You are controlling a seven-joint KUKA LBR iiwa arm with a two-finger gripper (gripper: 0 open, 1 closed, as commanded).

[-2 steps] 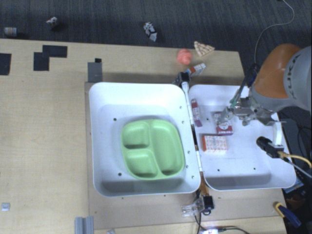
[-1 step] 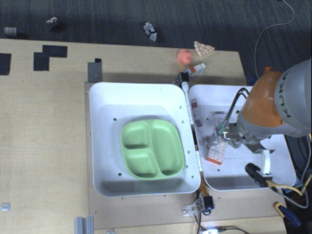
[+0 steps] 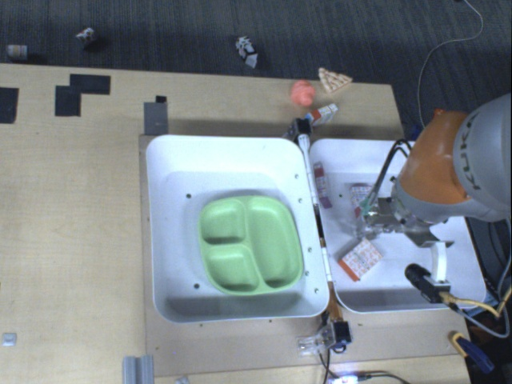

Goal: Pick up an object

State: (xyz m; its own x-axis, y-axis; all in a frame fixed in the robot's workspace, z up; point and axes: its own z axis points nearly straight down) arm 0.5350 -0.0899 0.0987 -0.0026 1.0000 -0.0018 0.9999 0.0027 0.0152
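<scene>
The gripper [image 3: 370, 221] hung in the right bin [image 3: 400, 298], partly hidden by the arm [image 3: 448, 166]; open or closed, I could not tell. One red-and-white packet [image 3: 362, 259] lay just beside it, toward the near rim. One green plate [image 3: 250, 242] lay well apart, leftward.

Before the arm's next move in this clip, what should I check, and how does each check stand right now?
1. End effector above the right bin: ok.
2. Target close by, the red-and-white packet just beneath it in the view: ok.
3. Packet lying apart from the bin walls: ok.
4. End effector already holding something: cannot tell.
5. Green divided plate in the left bin, away from the arm: ok.
</scene>
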